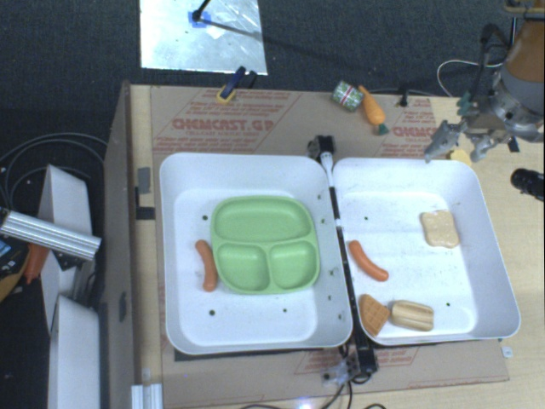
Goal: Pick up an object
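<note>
Bread roll [412, 315] well apart from claw [461, 143].

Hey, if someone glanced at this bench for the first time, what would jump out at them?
Probably the green divided plate in the left bin, with an orange sausage beside it. The right bin holds another sausage and three tan bread-like pieces, while the gripper hangs above that bin's far right corner.

We are seeing bench [255, 113] bearing two white bins [183, 254] side by side; toy carrot [373, 109], small can [347, 95] lying behind them.
</note>
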You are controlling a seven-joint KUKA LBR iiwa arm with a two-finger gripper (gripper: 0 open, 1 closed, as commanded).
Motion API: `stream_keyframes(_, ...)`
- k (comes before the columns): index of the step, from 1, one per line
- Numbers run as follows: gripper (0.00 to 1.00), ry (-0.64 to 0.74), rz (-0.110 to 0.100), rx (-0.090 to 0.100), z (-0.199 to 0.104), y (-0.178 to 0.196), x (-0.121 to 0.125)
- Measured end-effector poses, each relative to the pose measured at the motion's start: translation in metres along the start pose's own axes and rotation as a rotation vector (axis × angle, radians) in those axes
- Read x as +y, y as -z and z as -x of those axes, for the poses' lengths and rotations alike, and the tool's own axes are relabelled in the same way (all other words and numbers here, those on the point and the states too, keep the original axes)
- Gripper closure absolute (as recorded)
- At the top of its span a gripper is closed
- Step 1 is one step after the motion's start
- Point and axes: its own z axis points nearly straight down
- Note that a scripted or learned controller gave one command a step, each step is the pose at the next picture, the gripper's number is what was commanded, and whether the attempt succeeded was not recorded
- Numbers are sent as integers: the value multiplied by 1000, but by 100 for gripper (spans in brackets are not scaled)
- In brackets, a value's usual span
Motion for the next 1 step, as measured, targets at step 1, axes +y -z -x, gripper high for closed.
stream_keyframes(1,0,-2,-4,0,52,-80,-32)
